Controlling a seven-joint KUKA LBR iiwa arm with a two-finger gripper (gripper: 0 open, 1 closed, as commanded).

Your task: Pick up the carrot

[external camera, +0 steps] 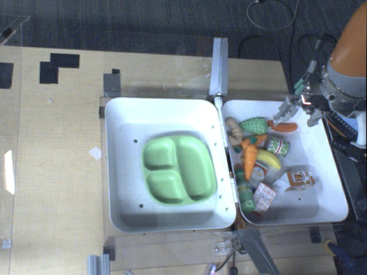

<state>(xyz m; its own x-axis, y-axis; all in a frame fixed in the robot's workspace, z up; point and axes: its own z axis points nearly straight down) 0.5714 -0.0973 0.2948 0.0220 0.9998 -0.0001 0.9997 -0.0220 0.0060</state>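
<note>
The carrot (250, 159) is orange with a green top and lies in the right bin (321, 211), near its left wall, pointing toward the front among other toy foods. My gripper (297, 117) hovers over the bin's back edge, up and to the right of the carrot and well apart from it. Its fingers (281, 114) are spread open and hold nothing. A small orange-red pepper-like piece (285, 127) lies just under the left finger.
Around the carrot sit a green leafy piece (254, 124), a beige root (234, 132), a green can (278, 146), a banana (268, 160), a small carton (300, 180) and a red-white box (264, 196). The left bin (120, 153) holds a green divided plate (178, 168).
</note>
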